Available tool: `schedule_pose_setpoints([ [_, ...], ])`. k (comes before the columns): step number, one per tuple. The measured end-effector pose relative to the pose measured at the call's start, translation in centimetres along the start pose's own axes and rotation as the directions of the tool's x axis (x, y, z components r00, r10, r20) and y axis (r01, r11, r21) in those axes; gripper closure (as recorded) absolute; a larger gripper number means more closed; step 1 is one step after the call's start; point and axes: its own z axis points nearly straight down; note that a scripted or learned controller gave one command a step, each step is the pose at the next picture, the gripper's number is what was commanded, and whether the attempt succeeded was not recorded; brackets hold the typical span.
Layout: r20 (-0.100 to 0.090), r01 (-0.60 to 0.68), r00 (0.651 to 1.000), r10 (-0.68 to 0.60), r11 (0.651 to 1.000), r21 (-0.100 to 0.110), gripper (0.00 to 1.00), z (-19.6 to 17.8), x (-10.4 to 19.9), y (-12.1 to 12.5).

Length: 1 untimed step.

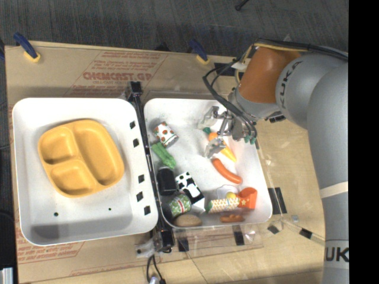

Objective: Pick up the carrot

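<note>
Nearest the lens, small toys crowd the front edge of the right bin [260, 176], leaving the carrot [227, 170] lying free behind them toward the right wall. Just beyond it, the gripper [220, 141] hangs low over the bin floor, presumably lining up a grasp; whether it has closed cannot be told, and nothing visibly sits in it.
</note>
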Motion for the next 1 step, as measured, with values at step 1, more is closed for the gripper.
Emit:
schedule_pose_setpoints([
  [1,0.01,0.009,1.0,-0.009,1.0,0.002,1.0,-1.49,-0.4,0.26],
])
